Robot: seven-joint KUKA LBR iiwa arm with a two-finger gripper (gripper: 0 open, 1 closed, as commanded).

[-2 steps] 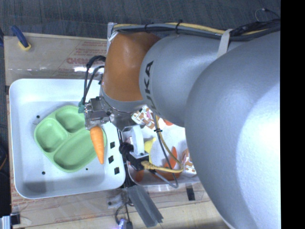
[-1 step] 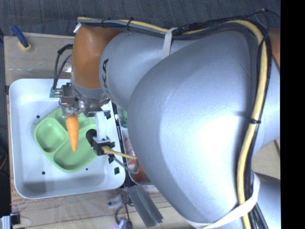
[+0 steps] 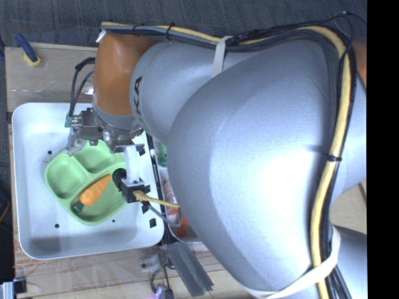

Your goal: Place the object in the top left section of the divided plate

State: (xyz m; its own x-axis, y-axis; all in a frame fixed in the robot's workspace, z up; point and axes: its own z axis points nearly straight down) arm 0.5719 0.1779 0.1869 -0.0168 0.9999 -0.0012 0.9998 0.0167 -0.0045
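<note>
Lying in the glossy green divided plate (image 3: 62, 178), a tapered orange carrot (image 3: 95, 192).

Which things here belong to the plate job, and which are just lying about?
Job:
- divided plate, green, in the left bin
- carrot, lying in the plate's lower section
- gripper, over the plate's upper edge

Lying about:
- blue-and-yellow tool on the bench, top left
- arm cables

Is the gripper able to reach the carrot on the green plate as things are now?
Probably yes. The gripper hangs over the plate, and the carrot lies uncovered in a section just beside it.
</note>
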